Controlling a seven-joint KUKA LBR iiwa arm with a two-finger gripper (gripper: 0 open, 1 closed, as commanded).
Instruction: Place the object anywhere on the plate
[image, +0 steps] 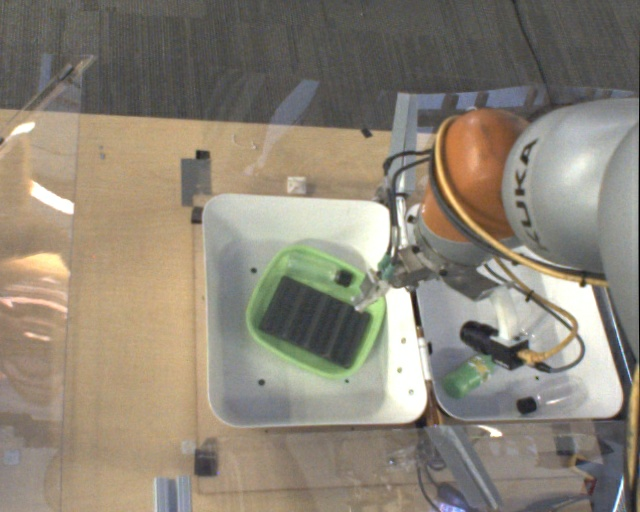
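Trouble is most to be expected at the rim of the green plate (255, 318), which is set in the left bin (230, 385). The dark ridged slab (312, 320), judged to be the object, is seen lying flat inside that plate and covering most of its floor, so the placing appears to be done or nearly so. The gripper (371, 288) is held low over the plate's upper right corner, just beside the slab's near end and close to a small dark piece (343, 277) at the plate's top edge. Whether it is open or closed, or has hold of anything, cannot be told from this slant.

If the slab were gripped at that end when the arm is raised, it could be dragged off the plate or left propped on the rim. If the rim itself were caught, the plate, which looks light, could be tipped or pushed against the bin wall and the slab spilled. A green cylinder (466, 378) is seen in the right bin (590, 395), well apart. Should that be the object meant, nothing has been placed yet.
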